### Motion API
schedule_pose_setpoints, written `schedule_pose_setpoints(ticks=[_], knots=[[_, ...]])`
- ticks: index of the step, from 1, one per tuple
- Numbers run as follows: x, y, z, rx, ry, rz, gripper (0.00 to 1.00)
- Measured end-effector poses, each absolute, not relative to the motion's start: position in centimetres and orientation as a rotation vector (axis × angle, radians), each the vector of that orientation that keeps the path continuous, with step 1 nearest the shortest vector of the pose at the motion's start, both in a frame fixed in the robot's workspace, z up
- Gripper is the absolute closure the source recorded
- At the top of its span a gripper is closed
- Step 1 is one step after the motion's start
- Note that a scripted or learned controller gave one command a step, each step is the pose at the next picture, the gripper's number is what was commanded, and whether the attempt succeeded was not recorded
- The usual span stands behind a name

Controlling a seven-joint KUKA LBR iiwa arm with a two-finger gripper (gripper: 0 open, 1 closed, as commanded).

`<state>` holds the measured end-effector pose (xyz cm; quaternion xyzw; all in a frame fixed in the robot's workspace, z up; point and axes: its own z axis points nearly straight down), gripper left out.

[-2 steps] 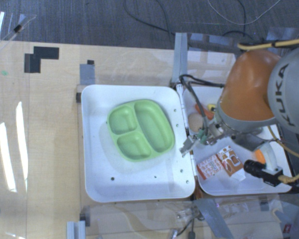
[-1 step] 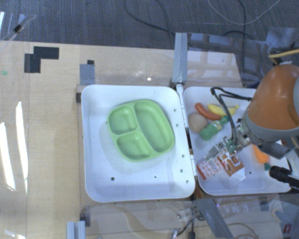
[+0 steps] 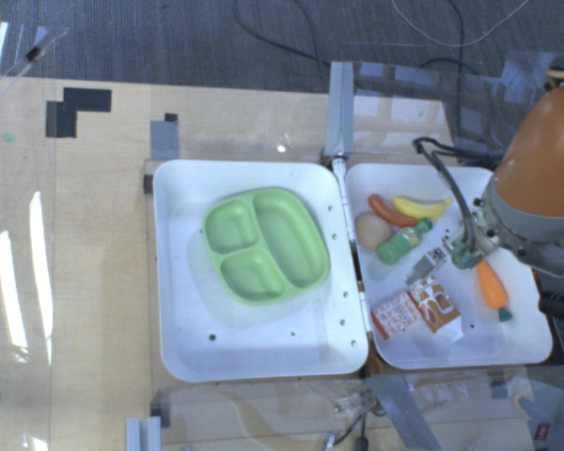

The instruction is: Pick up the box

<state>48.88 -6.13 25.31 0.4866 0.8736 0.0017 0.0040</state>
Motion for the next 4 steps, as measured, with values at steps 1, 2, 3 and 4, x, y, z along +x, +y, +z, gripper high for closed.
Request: schedule_pose_setpoints(ticks=[1,2,3,4], knots=[[49.1,-6.0,26.4,1.515,2.737,0.01,1.0],[49.1,-6.0,26.4,1.514,2.737,0.009,0.0],[48.8,-1.4,18.8,1.521,2.746,0.003,0.0],[48.8,-4.7,18.6,1.252,2.877,0.004,0.0]])
